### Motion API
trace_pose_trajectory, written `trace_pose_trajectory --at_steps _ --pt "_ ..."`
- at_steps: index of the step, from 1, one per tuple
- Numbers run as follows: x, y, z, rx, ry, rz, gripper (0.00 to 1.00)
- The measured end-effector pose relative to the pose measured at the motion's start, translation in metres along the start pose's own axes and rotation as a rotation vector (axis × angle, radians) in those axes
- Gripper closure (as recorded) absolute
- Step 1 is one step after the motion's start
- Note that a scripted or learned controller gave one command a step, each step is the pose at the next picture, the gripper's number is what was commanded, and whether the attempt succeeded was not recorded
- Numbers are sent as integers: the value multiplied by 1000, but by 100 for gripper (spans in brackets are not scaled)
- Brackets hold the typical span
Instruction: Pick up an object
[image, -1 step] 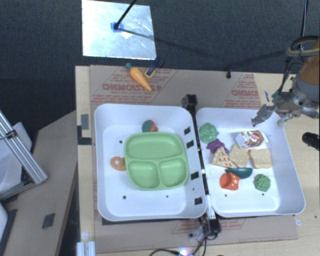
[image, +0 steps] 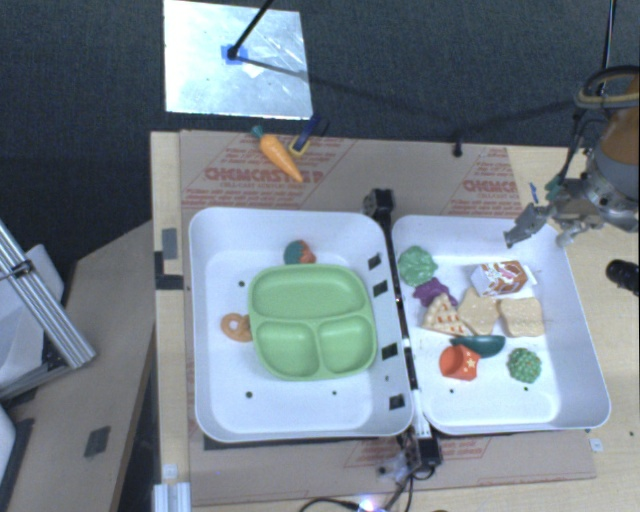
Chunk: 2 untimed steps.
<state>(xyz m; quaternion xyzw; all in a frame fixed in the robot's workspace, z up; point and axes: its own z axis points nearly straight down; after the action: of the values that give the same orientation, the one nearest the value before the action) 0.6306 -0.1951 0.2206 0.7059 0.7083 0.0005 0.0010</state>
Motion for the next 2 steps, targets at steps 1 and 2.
trace_pose_trajectory --at_steps 1,2 --pt "6 -1 42 3 1 -2 0" --pt "1 8 93 0 0 -3 0"
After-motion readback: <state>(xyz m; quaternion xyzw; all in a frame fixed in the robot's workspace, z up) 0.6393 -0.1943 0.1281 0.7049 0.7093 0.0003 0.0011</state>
